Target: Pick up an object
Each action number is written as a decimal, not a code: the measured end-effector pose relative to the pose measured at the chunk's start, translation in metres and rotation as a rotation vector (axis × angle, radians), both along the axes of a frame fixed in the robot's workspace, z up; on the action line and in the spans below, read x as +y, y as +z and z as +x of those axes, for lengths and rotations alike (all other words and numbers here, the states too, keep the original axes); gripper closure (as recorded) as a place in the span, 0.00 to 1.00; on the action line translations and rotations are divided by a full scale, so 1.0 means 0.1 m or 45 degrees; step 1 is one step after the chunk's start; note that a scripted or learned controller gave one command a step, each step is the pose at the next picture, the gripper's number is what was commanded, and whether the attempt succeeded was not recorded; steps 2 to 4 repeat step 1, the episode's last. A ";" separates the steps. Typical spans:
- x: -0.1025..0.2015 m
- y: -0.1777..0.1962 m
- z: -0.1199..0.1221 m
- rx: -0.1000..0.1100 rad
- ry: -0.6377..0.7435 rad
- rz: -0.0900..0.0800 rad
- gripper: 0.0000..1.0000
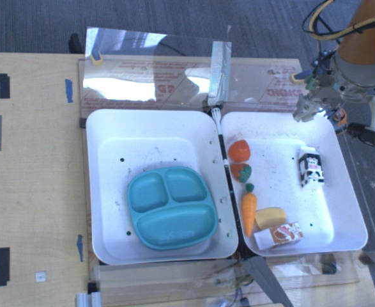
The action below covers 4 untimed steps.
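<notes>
My hand (pixel 316 106) hangs at about two o'clock in the view, over the far right corner of the right bin (pixel 350 200), just at its rim. I cannot tell from here whether it is open or closed, and nothing shows in its grip. My wrist rises behind it toward one o'clock, grey with the orange band (pixel 370 8) above, and yellow and black cables (pixel 331 8) loop beside it.

Nearest to my hand, toward its six o'clock, a small black-and-white carton (pixel 311 169) lies on the right bin's floor, apart from everything else. Farther off, along the bin's left wall, an orange round fruit (pixel 239 150) sits at the top, with a smaller orange-and-green piece (pixel 241 171) just below it and touching or nearly so. Below these a toy carrot (pixel 248 211) lies with its green top pointing to twelve o'clock. Just to the carrot's three o'clock rests a yellow block (pixel 270 217), and at that block's five o'clock a white-and-red packet (pixel 278 235) lies tilted near the bin's front wall.

The left bin (pixel 104 139), at nine o'clock from all this, carries a teal divided plate (pixel 172 206) in its front half. A clear plastic sheet (pixel 149 75) stands behind both bins on the tabletop (pixel 27 171).
</notes>
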<state>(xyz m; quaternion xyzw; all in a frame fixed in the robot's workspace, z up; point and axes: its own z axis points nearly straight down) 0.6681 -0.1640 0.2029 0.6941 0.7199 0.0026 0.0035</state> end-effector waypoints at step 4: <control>-0.32 0.91 0.00 -0.001 0.342 -0.007 1.00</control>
